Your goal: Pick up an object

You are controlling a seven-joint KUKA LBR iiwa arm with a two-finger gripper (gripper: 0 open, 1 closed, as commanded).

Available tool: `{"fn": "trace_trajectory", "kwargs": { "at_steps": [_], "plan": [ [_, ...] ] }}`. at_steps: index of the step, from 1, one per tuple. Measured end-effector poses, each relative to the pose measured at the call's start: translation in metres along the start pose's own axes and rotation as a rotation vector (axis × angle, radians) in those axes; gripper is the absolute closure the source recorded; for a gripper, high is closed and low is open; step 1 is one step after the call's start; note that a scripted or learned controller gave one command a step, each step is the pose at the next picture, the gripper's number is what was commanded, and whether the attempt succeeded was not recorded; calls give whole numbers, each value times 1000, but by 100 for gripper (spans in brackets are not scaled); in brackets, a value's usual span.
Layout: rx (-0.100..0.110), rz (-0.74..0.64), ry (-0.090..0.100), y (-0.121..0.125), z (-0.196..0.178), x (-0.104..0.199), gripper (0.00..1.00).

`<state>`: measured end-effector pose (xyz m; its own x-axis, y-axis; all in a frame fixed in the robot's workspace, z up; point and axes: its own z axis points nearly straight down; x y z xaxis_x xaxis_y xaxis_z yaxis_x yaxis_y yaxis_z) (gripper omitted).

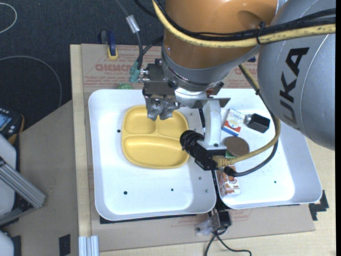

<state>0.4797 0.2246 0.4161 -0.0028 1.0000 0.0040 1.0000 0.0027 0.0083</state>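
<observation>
1. Two white bins sit side by side; we go left to right. The left bin [106, 185] holds a yellow divided plate [152, 143], lying flat in the bin's upper middle, with a curved divider wall across it.
2. We judge the plate light, stiff and smooth plastic, probably slippery. Its flat floor offers no bite, so the best hold looks like the rim or the raised divider wall, pinched across its thickness.
3. The gripper [160, 110] hangs over the plate's far edge, near the top end of the divider. It sits close to or touching the rim; we cannot tell which.
4. Claw state: we cannot tell. The fingertips are a dark cluster against the yellow, and no gap or pinch reads clearly. We see nothing between them, so we do not call this a hold.
5. Arm pose: the wrist points nearly straight down, the orange band [221, 25] above it filling the top centre, and the grey link sweeps off to the right. Cables loop down past the bins' shared edge.
6. The right bin [293, 185] has a small red and white box [233, 122], a black block [258, 122], a brown disc [236, 145] and a small packet [230, 184] near the front.
7. We judge the plate to be the target, given where the gripper is.
</observation>
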Motion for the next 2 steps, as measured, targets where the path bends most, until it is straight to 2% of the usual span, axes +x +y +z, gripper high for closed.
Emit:
{"fn": "trace_trajectory", "kwargs": {
  "at_steps": [1,2],
  "plan": [
    [5,-2,-3,0,-6,1,100],
    [21,9,-10,10,112,-54,100]
  ]
}}
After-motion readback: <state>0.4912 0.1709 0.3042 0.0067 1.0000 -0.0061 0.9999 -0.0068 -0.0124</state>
